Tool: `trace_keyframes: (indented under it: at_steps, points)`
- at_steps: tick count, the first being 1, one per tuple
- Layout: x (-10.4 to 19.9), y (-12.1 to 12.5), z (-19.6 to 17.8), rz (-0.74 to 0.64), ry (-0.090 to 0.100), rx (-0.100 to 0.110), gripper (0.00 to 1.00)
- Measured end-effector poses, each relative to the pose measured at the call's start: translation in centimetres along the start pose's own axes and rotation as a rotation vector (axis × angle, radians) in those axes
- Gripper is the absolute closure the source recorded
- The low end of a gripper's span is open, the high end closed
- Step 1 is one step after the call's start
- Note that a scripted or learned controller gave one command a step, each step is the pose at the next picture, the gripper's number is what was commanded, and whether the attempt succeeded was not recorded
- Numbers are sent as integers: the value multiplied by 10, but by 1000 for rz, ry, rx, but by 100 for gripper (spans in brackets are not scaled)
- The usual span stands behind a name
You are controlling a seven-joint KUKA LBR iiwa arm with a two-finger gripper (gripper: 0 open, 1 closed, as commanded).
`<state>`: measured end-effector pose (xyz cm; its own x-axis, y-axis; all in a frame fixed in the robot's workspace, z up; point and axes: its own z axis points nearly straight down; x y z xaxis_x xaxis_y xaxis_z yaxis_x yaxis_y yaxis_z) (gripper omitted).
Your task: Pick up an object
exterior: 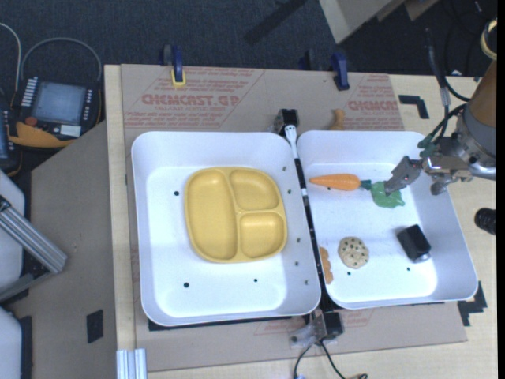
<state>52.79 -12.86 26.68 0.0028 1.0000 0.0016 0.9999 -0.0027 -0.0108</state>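
Carrot (334, 182): orange, tapered, lying flat in the right bin (450, 283) near its far left; green leafy top (387, 195) pointing right.
Gripper (418, 173): above the right bin's far right side, just beside the green top; fingers spread, pinching nothing.
Cookie (353, 252): round, speckled, nearer front.
Black block (413, 242): right of cookie.
Left bin (154, 212): holding a yellow divided plate (235, 213).

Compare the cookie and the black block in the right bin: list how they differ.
The cookie is round, pale tan with dark specks; the black block is boxy and plain black. The cookie lies nearer the bin's middle divider, the block nearer the arm's side. The cookie looks flat, the block thicker and set at an angle. Both lie loose on the right bin floor, apart from each other and from the pincer.
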Motion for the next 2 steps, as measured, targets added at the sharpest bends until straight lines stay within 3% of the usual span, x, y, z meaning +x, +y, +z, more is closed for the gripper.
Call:
trace_keyframes:
  at_steps: [1,2]
  points:
    - [0,2,-6,-3,-2,-11,0]
    - [5,4,38,-3,0,-4,0]
